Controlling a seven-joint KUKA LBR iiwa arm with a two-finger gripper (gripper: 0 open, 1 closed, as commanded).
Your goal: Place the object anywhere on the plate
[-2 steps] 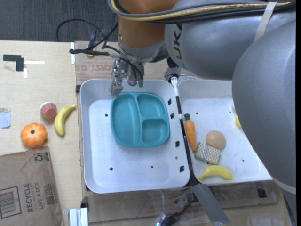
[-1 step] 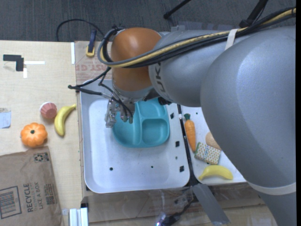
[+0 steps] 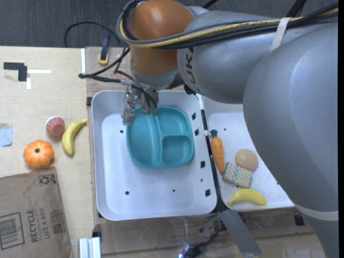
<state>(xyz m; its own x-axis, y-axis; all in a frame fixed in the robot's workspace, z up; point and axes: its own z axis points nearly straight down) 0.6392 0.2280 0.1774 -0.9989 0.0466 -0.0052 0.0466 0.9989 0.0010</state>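
Note:
A blue divided plate (image 3: pixel 161 138) lies in the left white bin (image 3: pixel 110 192), toward its back. My gripper (image 3: pixel 139 107) hangs from the orange wrist band over the plate's back left rim. Its two metal fingers (image 3: pixel 129 112) stand apart with nothing between them. In the right bin (image 3: pixel 271 190) lie a carrot (image 3: pixel 217 152), a tan egg-shaped piece (image 3: pixel 246 159), a speckled cracker-like block (image 3: pixel 237 175) and a yellow banana (image 3: pixel 247 198). The big grey arm covers most of that bin.
On the wooden bench left of the bins lie a second banana (image 3: pixel 72 136), a small orange pumpkin (image 3: pixel 38 153) and a pink cupcake-like toy (image 3: pixel 55 126). A brown paper bag (image 3: pixel 29 219) sits at the front left. Cables run behind the bins.

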